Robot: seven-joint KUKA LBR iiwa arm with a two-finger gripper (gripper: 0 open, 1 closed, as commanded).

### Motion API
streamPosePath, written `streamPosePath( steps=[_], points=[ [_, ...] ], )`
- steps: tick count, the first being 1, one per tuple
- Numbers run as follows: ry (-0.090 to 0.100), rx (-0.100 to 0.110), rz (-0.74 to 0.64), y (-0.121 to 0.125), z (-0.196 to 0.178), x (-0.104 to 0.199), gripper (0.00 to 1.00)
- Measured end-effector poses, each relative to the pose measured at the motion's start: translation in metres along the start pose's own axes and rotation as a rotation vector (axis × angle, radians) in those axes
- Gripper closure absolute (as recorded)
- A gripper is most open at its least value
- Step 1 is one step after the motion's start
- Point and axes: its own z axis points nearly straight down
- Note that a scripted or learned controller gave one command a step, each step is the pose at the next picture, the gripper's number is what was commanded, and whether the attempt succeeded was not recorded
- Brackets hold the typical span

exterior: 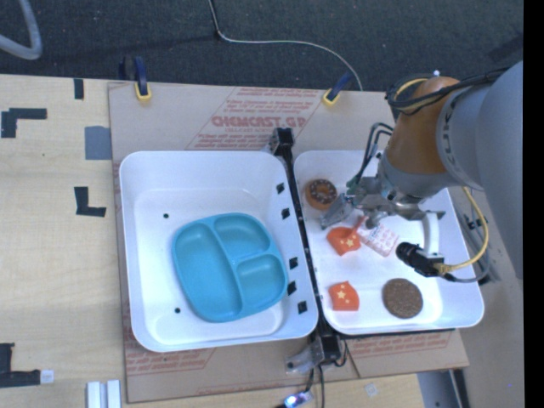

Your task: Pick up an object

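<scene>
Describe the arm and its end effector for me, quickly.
The arm is bulky and grey, with an orange band above the wrist. Thin yellow and dark cables loop around it. The end effector is a small grey metal piece.

The right bin (459, 317) holds a chocolate donut (320, 193), 2 red pieces (343, 241) (343, 297), a pink packet (379, 240) and a brown cookie (402, 298).

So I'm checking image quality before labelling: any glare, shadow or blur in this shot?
Camera view: lighting is even and soft; the white bins look bright but keep their edges; the blue tray is sharp; the gripper casts a faint shadow on the bin floor; small items look slightly soft.
</scene>
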Motion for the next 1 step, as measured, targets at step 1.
streamPosePath(
  steps=[1],
  points=[
    [0.000, -0.003, -0.002, 0.0008, -0.0135, 0.0006, 1.00]
  ],
)
